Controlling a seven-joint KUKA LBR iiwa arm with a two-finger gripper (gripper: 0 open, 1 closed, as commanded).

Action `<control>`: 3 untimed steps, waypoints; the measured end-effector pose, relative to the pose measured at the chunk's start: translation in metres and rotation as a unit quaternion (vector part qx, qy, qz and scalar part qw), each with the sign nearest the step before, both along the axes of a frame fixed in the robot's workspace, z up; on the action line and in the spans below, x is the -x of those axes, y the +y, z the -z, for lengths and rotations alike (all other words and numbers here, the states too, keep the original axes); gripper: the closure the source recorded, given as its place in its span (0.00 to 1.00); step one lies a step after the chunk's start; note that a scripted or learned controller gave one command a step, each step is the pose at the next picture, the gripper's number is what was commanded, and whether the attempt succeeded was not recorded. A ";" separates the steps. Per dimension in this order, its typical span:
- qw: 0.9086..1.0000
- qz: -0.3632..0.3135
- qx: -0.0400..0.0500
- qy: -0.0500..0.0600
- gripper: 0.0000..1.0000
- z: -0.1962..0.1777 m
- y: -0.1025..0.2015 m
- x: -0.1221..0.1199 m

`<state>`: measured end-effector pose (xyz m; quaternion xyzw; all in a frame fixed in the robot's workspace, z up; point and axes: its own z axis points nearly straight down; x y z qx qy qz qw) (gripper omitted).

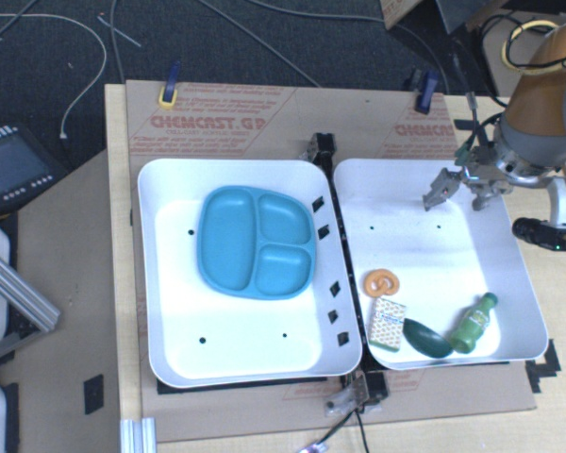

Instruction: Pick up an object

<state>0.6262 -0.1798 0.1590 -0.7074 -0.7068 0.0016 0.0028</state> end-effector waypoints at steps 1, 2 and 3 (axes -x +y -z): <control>1.000 -0.001 0.000 -0.001 0.00 0.048 -0.004 -0.007; 1.000 -0.001 0.000 -0.004 1.00 0.033 -0.004 -0.009; 1.000 -0.001 0.002 -0.007 1.00 -0.032 -0.006 -0.013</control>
